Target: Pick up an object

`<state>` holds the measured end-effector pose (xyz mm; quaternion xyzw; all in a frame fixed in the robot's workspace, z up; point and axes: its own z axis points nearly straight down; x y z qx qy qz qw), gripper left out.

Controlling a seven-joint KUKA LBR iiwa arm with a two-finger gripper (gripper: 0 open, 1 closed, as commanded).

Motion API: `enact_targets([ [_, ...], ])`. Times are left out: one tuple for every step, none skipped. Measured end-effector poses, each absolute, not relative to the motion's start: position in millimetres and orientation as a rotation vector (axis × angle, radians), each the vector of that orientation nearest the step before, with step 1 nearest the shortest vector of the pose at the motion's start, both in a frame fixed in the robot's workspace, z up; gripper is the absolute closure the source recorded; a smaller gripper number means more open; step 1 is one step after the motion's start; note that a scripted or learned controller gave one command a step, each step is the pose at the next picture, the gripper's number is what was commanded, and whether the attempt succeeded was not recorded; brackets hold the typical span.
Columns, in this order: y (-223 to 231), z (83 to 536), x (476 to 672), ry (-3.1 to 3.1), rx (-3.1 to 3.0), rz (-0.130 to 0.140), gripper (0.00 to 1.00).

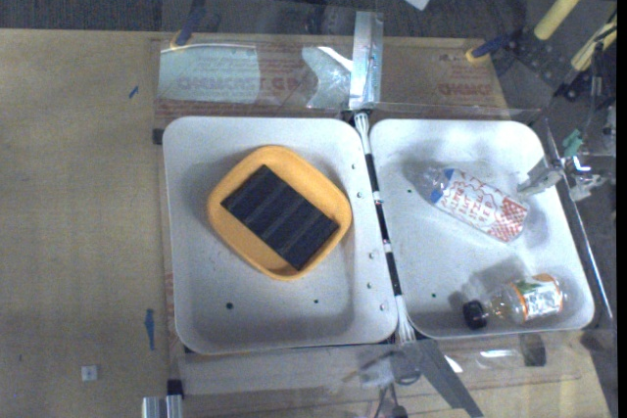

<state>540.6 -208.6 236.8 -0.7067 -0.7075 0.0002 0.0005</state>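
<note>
Metal fingers (tilted) at right bin rim

matt white plastic bins, glossy orange dish, clear crinkled plastic bottles

Part of the gripper is seen at the right edge of the view; its metal tips are pointed left.

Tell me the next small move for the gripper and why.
Probably shift the gripper leftward and lower it over the crumpled clear plastic bottle with the red-and-white label. It sits at the right white bin's far right rim, beside that bottle, the nearest object.
</note>
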Motion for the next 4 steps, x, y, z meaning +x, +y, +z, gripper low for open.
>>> enact_targets([
  [-209,237,540.6,-2.222,-2.219,0.001,0.0],
  [-185,261,567.5,-2.386,-2.052,-0.001,0.0],
  [-161,115,565.9,-2.477,-1.939,-0.002,0.0],
  [-165,95,590.9,-2.556,-1.861,-0.012,0.0],
])
